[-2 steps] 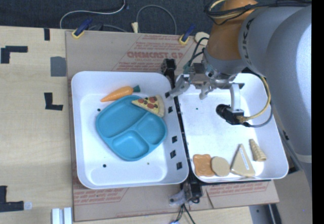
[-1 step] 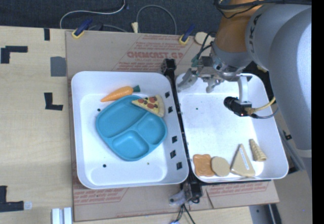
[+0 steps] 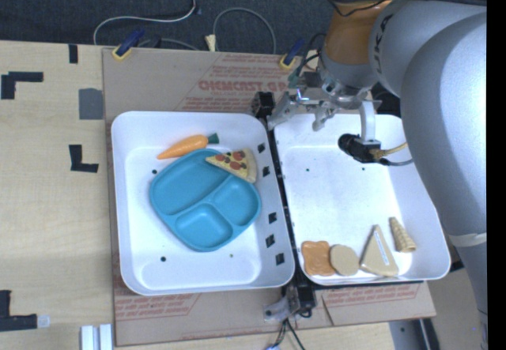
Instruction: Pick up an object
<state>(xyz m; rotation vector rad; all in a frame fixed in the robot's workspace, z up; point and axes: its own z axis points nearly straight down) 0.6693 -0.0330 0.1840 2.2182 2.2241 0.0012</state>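
Observation:
My gripper hangs over the far edge of the right bin, near the divider between the bins, with nothing seen in its grasp. Along the near edge of the right bin lie an orange-brown toast slice, a round beige cookie, a pale triangular wedge and a small waffle cone. The left bin holds a blue divided plate, a toy carrot and a pizza slice resting on the plate's far rim.
The bulky grey arm covers the right side of the view and overhangs the right bin's right wall. Both bins sit on a cardboard sheet. Black clips line the seam between the bins.

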